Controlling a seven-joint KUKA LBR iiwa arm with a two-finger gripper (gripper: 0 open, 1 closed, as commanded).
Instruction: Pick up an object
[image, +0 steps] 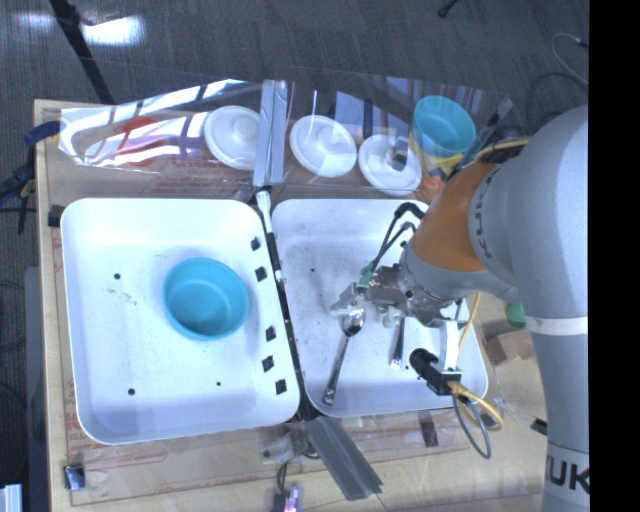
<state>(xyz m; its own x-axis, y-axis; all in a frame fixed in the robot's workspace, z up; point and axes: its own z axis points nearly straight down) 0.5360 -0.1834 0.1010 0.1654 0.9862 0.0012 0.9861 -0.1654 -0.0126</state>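
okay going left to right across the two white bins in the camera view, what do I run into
Left bin → blue bowl → black divider between the bins → right bin → spoon → robot hand → grey arm with the orange band.

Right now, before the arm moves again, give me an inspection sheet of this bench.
Surface: left bin and right bin, white, side by side on the bench.
Job's things: blue bowl upright in the left bin; metal spoon lying in the right bin, its bowl end by the gripper.
Clutter: three white lids and a blue cup behind the bins.
Grippers: gripper low in the right bin, at the spoon's bowl end; grasp cannot be told.
Cables: black cable looped at the wrist; yellow cable over the right bin's near corner.
Surroundings: dark floor around the bench.
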